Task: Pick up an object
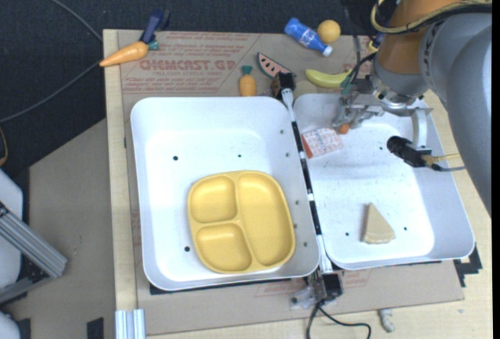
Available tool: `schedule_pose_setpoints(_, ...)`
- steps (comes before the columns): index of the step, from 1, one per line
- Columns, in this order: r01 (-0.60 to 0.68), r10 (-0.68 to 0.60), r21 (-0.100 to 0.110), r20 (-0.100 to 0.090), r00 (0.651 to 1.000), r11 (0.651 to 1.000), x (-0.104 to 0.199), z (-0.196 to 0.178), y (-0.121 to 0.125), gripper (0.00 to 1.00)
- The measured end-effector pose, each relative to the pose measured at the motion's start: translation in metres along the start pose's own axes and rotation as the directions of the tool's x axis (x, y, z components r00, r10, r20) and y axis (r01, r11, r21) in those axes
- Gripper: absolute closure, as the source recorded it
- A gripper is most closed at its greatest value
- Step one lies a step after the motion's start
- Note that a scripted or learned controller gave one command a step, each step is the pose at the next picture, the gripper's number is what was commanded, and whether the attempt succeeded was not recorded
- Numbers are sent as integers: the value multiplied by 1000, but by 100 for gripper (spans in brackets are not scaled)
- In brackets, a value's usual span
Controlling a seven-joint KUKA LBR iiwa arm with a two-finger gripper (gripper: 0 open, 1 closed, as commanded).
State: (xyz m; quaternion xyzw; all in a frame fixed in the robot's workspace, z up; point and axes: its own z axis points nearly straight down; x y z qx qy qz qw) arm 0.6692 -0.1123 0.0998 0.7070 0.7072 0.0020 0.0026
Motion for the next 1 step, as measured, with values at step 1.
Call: schedule_pose_setpoints(1, 2, -2, 3, -2, 1000, 1000, 70, -87, -34, 100)
